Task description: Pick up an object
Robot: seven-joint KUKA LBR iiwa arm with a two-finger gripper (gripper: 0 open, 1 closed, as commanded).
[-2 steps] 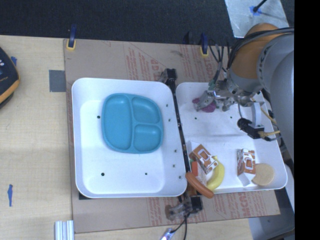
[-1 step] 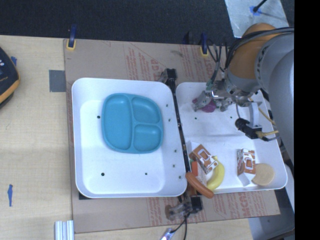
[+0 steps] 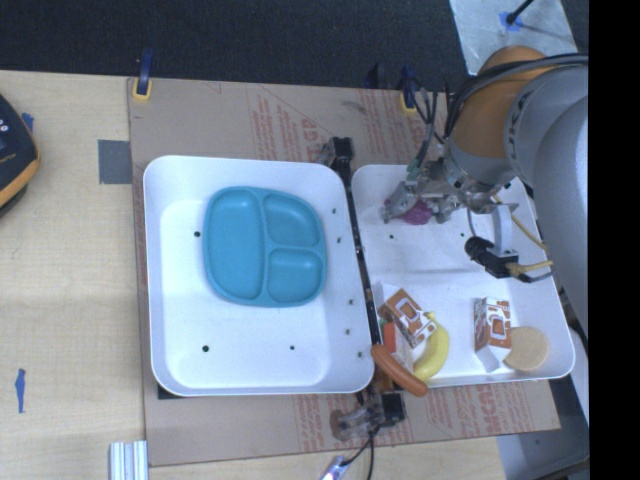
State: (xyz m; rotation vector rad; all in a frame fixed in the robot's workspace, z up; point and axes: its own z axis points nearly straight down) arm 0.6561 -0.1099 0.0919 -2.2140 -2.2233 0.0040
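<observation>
- Cardboard sheet (image 3: 250,118) on a wooden bench (image 3: 60,298) carries two shallow white bins side by side.
- Purple object (image 3: 418,211): lies at the far edge of the right bin (image 3: 420,258), near its far-left corner, directly under the gripper (image 3: 412,202).
- Gripper: lowered over the purple object; whether it pinches the object, or how its tips stand, cannot be told.
- Arm (image 3: 530,98): grey with an orange band, reaching in over the right bin's far-right corner.
- Near edge of the right bin, left to right: a sausage (image 3: 398,370) over the near-left corner, an orange-and-white packet (image 3: 405,316), a banana (image 3: 433,354), a second packet (image 3: 492,325), a tan disc (image 3: 527,348).
- Left bin (image 3: 180,348): holds a blue divided plate (image 3: 265,245) towards its far edge.
</observation>
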